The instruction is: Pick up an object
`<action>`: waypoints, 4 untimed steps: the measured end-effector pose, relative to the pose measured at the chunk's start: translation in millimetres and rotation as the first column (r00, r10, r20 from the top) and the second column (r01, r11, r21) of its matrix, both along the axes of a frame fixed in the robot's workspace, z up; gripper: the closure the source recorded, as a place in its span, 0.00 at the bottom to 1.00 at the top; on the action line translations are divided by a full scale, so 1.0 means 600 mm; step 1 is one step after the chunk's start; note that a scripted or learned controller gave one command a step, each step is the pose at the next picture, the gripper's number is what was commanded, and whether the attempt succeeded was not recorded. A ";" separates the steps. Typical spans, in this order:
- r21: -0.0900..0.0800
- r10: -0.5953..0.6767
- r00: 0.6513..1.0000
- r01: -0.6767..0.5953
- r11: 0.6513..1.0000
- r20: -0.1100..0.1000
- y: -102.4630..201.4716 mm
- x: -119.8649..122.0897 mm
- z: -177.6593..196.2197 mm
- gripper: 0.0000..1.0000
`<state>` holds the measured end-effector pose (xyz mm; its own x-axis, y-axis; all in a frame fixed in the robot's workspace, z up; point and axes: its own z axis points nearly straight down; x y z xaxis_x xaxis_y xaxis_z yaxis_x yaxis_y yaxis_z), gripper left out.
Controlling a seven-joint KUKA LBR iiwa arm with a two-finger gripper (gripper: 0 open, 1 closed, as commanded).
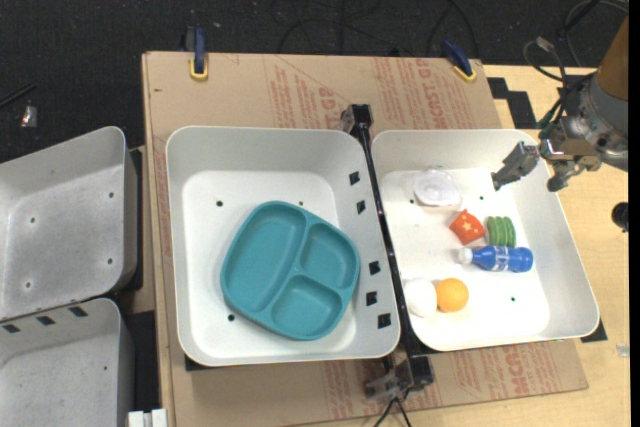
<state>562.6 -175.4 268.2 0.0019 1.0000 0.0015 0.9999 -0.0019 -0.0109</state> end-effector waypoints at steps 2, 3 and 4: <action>-0.001 0.001 1.000 -0.001 1.000 0.007 -0.003 0.001 -0.062 0.00; 0.000 0.001 1.000 -0.001 1.000 0.004 -0.006 -0.008 -0.167 0.00; -0.001 0.000 1.000 0.000 1.000 0.006 -0.022 -0.014 -0.259 0.00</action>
